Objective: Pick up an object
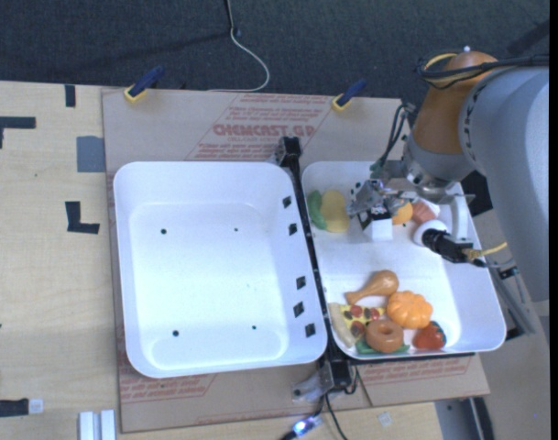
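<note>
The right bin point(462, 273) holds toy food. A yellow and green piece point(329, 209) lies near its back left. At the front sit a chicken drumstick point(375, 288), an orange pumpkin point(410, 308), a brown doughnut point(385, 335), a pizza slice point(352, 319) and a red tomato point(429, 337). My gripper point(377, 211) hangs low over the back of this bin, just right of the yellow and green piece. A small orange and red object point(412, 214) sits beside the gripper's right side.
The left bin point(210, 264) lies beside the right one, with a black clip rail point(301, 246) between them. Both rest on a cardboard sheet point(251, 126) held by blue and yellow clamps. A black cable point(246, 49) runs across the back.
</note>
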Robot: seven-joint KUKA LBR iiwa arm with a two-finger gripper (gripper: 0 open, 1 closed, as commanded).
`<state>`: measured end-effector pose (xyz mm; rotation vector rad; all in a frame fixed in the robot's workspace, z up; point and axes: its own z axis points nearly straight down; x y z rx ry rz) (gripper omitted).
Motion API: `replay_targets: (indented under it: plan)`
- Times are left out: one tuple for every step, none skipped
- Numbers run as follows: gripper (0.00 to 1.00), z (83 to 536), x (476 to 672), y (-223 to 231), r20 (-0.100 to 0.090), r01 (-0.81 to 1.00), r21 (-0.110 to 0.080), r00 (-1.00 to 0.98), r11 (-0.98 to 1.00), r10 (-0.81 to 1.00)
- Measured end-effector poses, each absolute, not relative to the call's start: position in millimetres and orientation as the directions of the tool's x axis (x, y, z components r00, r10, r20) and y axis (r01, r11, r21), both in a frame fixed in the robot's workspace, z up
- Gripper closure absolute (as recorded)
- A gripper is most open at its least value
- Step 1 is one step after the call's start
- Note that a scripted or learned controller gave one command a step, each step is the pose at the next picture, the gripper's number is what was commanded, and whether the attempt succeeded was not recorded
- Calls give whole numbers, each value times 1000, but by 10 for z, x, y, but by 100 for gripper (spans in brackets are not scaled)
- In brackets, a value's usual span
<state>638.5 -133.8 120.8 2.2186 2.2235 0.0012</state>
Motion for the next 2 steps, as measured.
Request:
replay_targets:
  plan:
    - [100, 1886, 6474, -647, 2, 1000, 5, -8, 8, 1000]
    - [100, 1837, 6495, 343, 3, 1000, -1, -11, 11, 1000]
